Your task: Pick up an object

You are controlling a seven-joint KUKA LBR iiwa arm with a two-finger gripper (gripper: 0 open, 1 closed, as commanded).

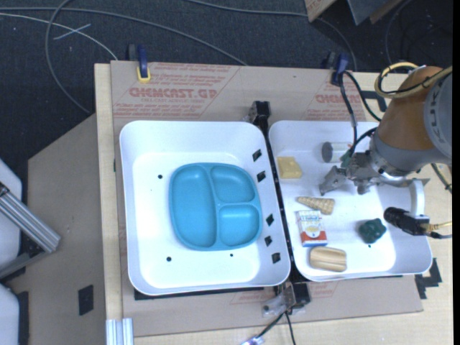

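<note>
**Small toy foods within reach, none yet in the fingers**

We take the ice-cream cone (317, 204) as the likeliest pick: it lies on its side near the middle of the right bin (410, 264), just below and left of the gripper (338, 180). We judge it a light, hard plastic toy, stiff enough for a firm pinch but tapered and smooth, so it may squirt out if squeezed near the tip. The wider end, taken across its short axis, looks the safer hold.

Just below it sits a small red-and-white carton (311, 228), flat-sided and probably the easiest shape to clamp, and below that a bread roll (328, 259), rounded and wider. A pale yellow wedge (290, 167) lies near the bin's left wall, a dark green lump (372, 229) to the right, and a small grey cylinder (327, 151) above the gripper; the cylinder would likely roll.

The gripper hangs low over the bin floor with its two grey fingers splayed apart and nothing between them. The arm (410, 131) comes in from the right.

The left bin (136, 192) holds a blue divided plate (214, 205), broad and shallow, a poor fit for a two-finger pinch.
</note>
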